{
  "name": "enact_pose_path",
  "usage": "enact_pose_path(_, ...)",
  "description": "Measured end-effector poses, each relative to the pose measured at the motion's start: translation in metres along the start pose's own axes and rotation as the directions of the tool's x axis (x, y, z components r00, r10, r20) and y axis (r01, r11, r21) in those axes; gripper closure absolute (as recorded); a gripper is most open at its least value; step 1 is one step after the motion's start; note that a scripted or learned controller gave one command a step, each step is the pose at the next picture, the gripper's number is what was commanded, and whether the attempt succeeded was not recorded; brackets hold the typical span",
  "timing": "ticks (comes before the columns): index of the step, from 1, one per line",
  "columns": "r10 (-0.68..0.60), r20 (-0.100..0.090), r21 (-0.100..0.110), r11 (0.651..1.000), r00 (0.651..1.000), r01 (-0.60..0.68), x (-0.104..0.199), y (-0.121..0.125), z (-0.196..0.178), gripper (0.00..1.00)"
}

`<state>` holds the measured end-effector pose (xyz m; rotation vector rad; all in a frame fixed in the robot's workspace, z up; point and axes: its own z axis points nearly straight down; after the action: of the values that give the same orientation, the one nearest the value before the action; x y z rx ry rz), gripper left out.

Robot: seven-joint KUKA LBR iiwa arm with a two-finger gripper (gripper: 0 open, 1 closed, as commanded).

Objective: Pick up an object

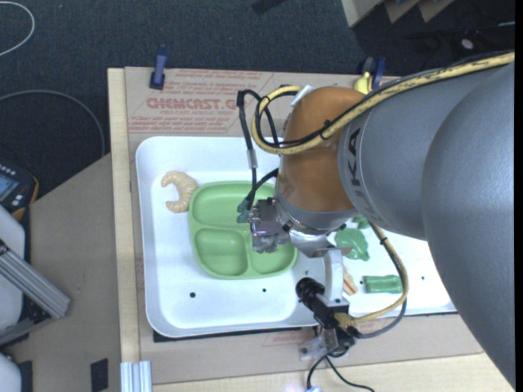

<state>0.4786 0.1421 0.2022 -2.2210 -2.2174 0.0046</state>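
Arm's down over the green tray [219, 235] mid-bin, gripper [263, 229] state unclear; looks like the reach step, next needs a clean close

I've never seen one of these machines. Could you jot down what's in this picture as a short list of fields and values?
arm: grey with an orange band, reaching in from the right
tool: low over the green plate's right side
left bin: white, holds a green divided plate and a tan croissant-shaped item at the plate's upper left
right bin: green pieces beside the arm
bench: brown board under the bins
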Motion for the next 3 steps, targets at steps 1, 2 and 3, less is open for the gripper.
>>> enact_pose_path(1, -0.004, -0.001, -0.009, 1.000, 1.000, 0.004, 0.080, 0.007, -0.090, 1.00)
enact_pose_path(2, -0.004, 0.000, -0.008, 1.000, 1.000, 0.004, 0.082, 0.003, -0.208, 1.00)
enact_pose_path(3, 0.004, 0.004, 0.006, 1.000, 1.000, -0.004, 0.028, -0.001, -0.105, 1.00)
